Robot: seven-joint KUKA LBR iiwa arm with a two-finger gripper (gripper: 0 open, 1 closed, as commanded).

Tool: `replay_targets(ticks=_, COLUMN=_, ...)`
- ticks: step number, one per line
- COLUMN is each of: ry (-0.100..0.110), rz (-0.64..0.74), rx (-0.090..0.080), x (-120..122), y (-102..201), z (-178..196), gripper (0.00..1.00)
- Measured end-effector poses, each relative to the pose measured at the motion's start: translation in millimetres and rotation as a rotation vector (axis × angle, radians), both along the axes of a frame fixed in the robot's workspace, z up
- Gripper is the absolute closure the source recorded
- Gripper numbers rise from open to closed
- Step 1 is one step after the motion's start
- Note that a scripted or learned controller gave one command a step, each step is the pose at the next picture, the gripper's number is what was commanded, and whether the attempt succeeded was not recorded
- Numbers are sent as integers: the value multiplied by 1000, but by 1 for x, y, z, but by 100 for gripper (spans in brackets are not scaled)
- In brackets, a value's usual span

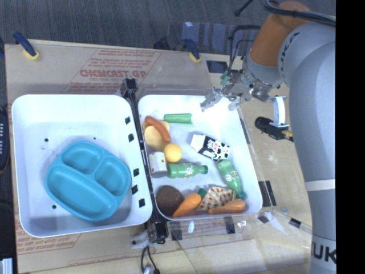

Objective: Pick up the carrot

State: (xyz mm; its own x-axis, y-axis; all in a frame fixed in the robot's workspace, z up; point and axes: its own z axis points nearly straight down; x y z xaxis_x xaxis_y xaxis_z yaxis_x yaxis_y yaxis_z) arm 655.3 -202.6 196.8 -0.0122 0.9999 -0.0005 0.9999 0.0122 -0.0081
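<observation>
The grey arm (302, 96) is reaching in from the right, its orange band (274, 36) sitting high near the top edge and its wrist angling down and to the left. The tool (219, 99) is hanging over the top right corner of the right bin (251, 170), above the rim, with its two thin fingers (208, 103) pointing left and slightly spread. Nothing is lying between them, so the tool is carrying nothing.

The carrot (187, 205) is lying at the opposite end of that bin, along the near wall, tilted with its thick end up and to the right. It is touching a dark brown round item (169, 198) on its left and resting against a waffle-patterned piece (215, 197) on its right. A second long orange piece (228, 208) is lying just beyond the waffle piece, along the same wall.

Between the tool and the carrot, several things are crowding the bin: a green cylinder (178, 118), a sausage (158, 128), a pale yellow round fruit (153, 137), a small yellow ball (173, 152), a black-and-white carton (211, 148), and two green bottles (186, 170) (230, 177).

The left bin (34, 113) is holding a blue divided plate (88, 178). Both bins are sitting side by side on the tabletop (108, 67).
</observation>
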Motion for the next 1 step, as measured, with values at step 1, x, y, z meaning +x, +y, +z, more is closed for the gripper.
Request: replay_targets(ticks=1, ry=-11, rz=67, rx=-5, x=-71, y=53, z=-77, gripper=0)
